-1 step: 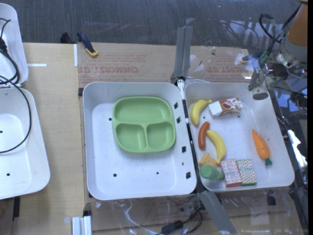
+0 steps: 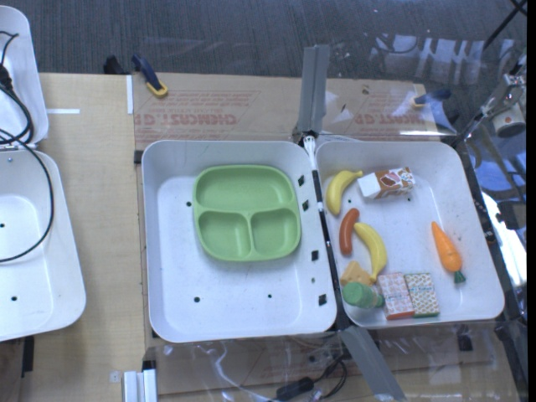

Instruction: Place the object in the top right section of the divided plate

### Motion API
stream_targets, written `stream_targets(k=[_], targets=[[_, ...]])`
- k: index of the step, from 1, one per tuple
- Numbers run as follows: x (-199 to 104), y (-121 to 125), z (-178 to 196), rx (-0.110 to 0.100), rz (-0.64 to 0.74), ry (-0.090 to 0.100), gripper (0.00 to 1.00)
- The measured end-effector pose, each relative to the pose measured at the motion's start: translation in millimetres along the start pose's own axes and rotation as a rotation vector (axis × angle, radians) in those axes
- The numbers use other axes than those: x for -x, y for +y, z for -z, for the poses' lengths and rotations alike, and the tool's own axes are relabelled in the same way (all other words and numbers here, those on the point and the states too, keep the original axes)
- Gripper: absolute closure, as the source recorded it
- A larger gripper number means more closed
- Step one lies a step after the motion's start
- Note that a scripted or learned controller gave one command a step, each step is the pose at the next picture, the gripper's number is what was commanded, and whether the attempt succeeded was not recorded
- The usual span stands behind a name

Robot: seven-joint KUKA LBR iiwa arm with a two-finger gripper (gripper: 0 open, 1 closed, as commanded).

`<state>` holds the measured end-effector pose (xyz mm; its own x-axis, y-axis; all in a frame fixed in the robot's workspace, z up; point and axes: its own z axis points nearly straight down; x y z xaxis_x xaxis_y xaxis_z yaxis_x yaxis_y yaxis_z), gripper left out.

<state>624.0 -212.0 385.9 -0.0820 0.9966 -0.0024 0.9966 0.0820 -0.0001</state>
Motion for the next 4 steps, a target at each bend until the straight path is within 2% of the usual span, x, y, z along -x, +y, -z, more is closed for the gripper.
stream_targets(k=[1,2,3,4], targets=[[-13,-40,23,-0.002,-0.014,0.001,1.00],[-21,-49,24,-0.003,-0.052,0.002,1.00],[-13,-50,43,-0.004,-0.331,0.001,1.00],[-27,-103,55,-0.004,-0.282,0.001,1.00]])
